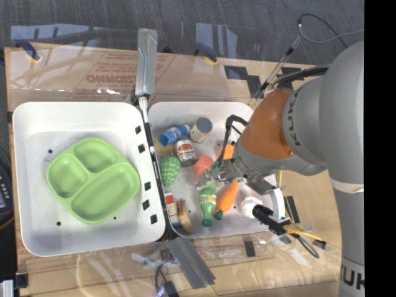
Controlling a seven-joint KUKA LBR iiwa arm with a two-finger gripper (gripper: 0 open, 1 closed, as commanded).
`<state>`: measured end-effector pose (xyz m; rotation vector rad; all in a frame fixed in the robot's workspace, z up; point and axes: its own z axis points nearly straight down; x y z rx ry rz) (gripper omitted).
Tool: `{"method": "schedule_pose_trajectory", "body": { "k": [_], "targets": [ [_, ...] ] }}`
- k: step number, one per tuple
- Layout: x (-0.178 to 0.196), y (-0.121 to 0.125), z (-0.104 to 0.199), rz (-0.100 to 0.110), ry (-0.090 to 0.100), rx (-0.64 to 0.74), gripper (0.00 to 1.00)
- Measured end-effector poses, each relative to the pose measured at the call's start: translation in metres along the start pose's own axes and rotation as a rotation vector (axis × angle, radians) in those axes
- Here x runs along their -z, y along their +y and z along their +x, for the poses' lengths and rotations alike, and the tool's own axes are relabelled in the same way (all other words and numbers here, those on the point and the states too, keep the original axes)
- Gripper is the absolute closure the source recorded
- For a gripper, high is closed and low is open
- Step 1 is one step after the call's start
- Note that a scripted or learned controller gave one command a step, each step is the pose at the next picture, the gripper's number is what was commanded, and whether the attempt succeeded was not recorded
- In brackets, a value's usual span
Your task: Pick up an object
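Observation:
My gripper [217, 173] hangs low over the middle of the right bin [162, 117], under the orange wrist band. It is just right of a pink-red object [202, 163] and directly above a green bottle [208, 204] and an orange carrot [227, 197]. A red-labelled can [185, 152], a blue bottle [171, 135] and a grey-capped round container [200, 129] lie further back left. A green bumpy object [169, 170] rests by the bin's left wall. The arm hides part of the bin's right side.
The left bin [25, 228] holds a green divided plate [93, 179]. A small box [171, 208] and a brown item [184, 220] lie in the right bin's front left corner, and a white object [250, 208] at the front right. Tape and cardboard surround the bins.

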<state>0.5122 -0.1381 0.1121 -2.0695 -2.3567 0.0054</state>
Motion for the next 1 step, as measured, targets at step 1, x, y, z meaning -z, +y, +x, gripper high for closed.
{"method": "schedule_pose_trajectory", "body": {
  "k": [1],
  "targets": [
    [0.1342, 0.0962, 0.0345, -0.006, -0.001, -0.138, 1.00]
  ]
}}
